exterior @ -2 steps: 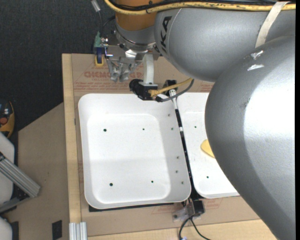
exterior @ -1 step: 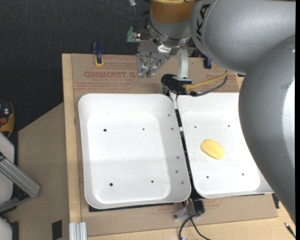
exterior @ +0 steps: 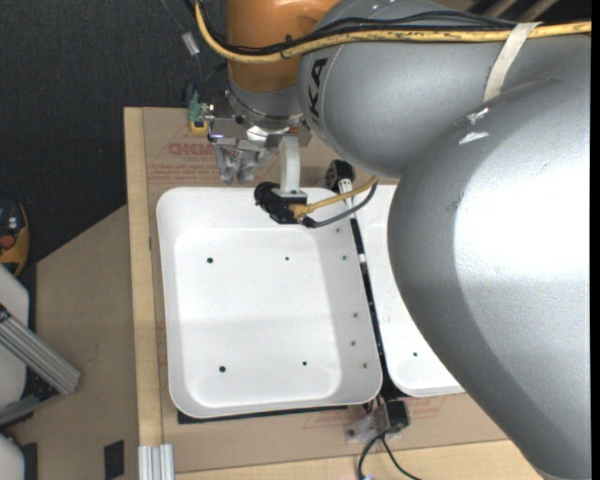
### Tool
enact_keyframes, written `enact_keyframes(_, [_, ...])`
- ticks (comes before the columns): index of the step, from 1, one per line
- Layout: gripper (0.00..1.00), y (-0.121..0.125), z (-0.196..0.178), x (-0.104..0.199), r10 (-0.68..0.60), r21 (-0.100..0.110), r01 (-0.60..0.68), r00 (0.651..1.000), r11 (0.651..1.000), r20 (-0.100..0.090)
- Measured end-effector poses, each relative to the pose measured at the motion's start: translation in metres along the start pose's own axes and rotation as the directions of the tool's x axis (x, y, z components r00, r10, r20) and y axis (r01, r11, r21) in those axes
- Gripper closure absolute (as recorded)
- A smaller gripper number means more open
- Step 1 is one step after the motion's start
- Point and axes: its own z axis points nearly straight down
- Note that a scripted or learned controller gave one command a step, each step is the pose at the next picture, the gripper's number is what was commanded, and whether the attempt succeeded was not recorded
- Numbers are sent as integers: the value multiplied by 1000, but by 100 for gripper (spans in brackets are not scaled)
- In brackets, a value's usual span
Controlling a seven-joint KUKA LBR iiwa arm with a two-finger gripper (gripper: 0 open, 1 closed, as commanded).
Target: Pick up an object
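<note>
Hovering with the claw [exterior: 239,161] at the far rim of the left bin [exterior: 253,309], open or closed impossible to tell, seemingly searching; next, must locate an object, perhaps hidden under the arm [exterior: 469,187] right of that bin, then descend.

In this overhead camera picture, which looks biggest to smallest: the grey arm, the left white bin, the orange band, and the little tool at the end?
1. Grey arm, though nearness to the camera inflates it
2. Left white bin
3. Orange band
4. Tool
</note>
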Motion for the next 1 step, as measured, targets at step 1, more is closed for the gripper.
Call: enact_keyframes(1, [100,2,-24,-33,8,-11,-8,1000,1000,0])
